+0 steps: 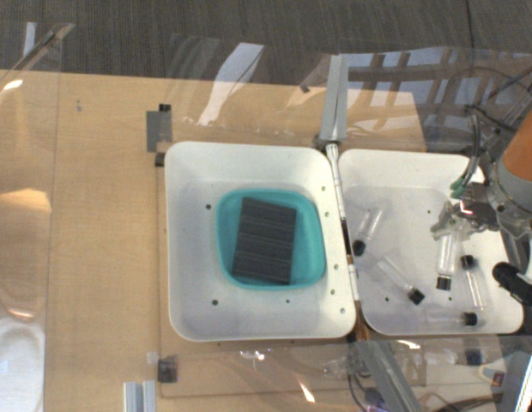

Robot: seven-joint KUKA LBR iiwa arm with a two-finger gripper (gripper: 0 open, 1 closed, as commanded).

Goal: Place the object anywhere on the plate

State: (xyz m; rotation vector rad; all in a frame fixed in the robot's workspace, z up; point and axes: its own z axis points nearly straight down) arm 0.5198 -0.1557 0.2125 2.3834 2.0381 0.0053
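The clear tubes lie scattered in the right bin — well apart from the teal plate at centre-left, which already carries a dark block. The gripper hovers at the frame's right; whether it is open, I cannot tell. Those slick tubes could roll from a pinch — or land on the block.

The arm is showing an orange band above a grey wrist, with black cables looping over it; its tool is looking metallic, silver-grey, carrying a small green mark.
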